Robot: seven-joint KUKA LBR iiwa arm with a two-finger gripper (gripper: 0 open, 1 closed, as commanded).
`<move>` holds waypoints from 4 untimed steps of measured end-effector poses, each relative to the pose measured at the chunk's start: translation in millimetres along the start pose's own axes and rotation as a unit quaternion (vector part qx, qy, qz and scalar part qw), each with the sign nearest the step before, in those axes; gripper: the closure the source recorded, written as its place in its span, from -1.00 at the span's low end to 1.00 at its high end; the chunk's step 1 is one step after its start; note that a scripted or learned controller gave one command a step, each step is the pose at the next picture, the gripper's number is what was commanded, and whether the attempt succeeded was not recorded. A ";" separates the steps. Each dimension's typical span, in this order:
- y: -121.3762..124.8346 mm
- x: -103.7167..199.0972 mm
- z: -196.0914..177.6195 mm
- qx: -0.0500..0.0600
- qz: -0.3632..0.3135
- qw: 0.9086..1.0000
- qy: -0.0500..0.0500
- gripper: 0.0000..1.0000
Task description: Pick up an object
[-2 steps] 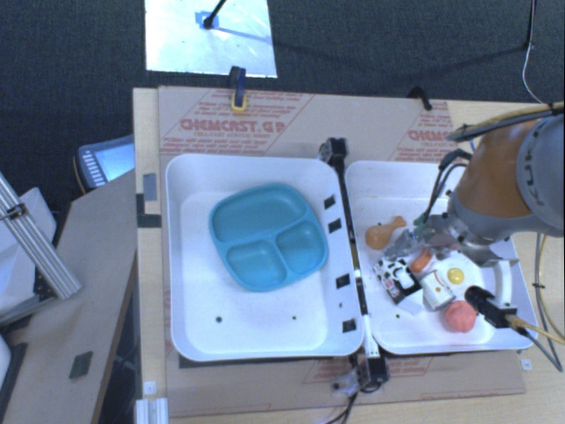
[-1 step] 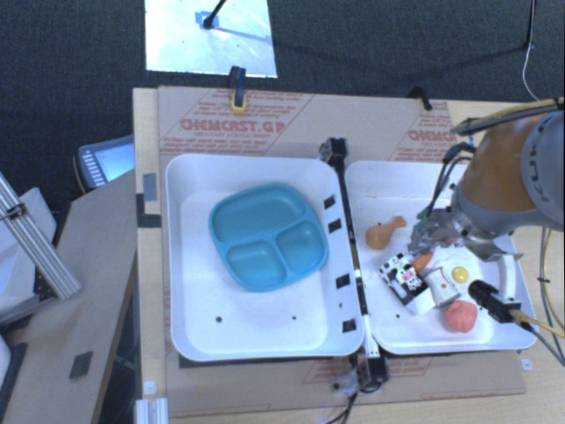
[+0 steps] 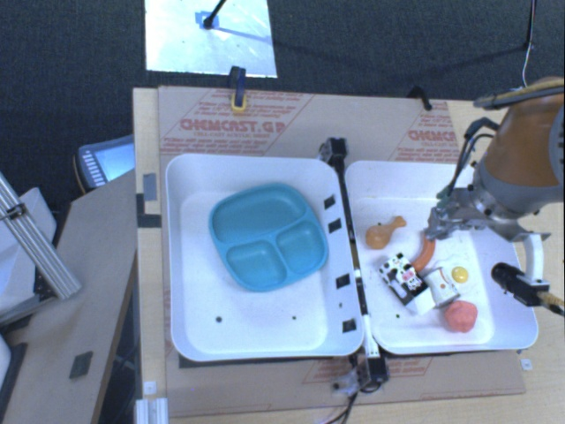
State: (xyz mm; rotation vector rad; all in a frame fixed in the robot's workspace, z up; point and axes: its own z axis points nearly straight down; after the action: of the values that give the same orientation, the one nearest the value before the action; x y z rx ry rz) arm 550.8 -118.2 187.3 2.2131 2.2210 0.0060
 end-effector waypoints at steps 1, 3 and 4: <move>-5.3 2.3 -60.5 -0.001 0.000 1.000 0.000 1.00; -4.7 58.2 -95.5 0.002 -0.003 1.000 0.002 1.00; -2.0 107.9 -94.3 0.002 -0.003 1.000 0.001 1.00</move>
State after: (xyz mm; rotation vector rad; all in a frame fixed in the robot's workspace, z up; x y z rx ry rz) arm 547.7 -10.2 281.4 2.2105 2.2307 0.0040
